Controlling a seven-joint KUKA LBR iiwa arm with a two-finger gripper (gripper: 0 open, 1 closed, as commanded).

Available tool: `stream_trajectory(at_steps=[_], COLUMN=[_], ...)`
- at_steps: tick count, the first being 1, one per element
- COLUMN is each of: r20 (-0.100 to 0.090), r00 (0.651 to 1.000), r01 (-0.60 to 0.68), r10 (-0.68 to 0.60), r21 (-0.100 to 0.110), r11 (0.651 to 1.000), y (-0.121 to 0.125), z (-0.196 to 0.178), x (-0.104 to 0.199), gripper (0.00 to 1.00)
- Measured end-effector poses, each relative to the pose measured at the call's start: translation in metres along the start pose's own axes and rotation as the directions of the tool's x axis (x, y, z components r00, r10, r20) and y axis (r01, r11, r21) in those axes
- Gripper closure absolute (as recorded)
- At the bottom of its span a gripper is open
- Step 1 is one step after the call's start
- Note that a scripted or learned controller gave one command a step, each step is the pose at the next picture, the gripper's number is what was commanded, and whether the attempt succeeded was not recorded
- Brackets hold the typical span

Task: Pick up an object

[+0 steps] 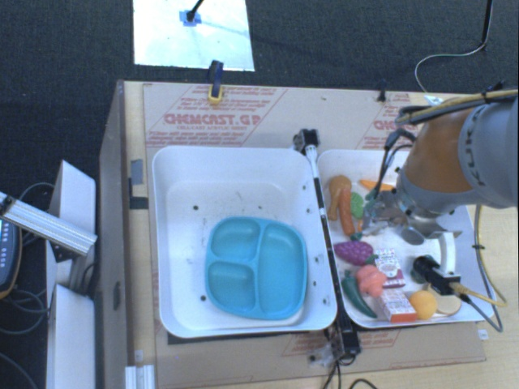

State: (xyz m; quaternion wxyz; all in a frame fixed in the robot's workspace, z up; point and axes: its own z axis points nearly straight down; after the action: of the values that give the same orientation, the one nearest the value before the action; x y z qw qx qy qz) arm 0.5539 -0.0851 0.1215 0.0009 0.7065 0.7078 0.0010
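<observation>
The gripper (378, 211), finger state impossible to tell, hovers just right of 1 orange toy carrot (344, 203): probably light, rigid, slick plastic; best pinched mid-length.

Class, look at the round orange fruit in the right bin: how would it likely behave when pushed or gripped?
The orange fruit looks round, so it probably rolls if nudged. Its smooth, toy-like surface may slip from a pinch. Neighbouring items crowd it, likely limiting travel.
</observation>
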Motion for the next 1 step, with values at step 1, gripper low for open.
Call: stream_trajectory(at_steps=[1], r20=[0.0], r00=[1.0], r01=[0.0], r10=[0.0], r21=[0.0], r11=[1.0], y=[-0.0001], z=[0.0], x=[0.0], gripper=[0.0])
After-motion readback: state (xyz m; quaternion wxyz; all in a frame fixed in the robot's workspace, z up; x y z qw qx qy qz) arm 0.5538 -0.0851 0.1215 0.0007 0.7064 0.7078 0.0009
